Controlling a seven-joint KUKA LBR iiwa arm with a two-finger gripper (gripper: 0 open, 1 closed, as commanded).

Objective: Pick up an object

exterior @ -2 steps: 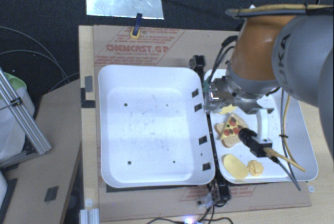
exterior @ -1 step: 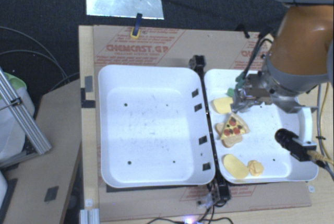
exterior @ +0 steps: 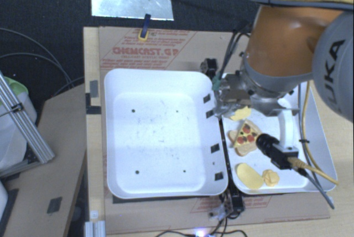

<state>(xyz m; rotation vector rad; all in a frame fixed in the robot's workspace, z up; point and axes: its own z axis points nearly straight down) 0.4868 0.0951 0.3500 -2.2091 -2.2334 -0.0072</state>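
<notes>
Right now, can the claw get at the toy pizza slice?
Probably yes: the claw hangs over the same bin, close to the pizza slice, which lies flat with nothing on top of it.

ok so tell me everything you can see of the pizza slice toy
The pizza slice toy is a small tan wedge dotted with red and yellow toppings, plastic by the look. It lies flat on the floor of the white bin under the arm, near the wall beside the other bin. A pale yellow piece sits just beyond it; whether they touch is unclear.
</notes>
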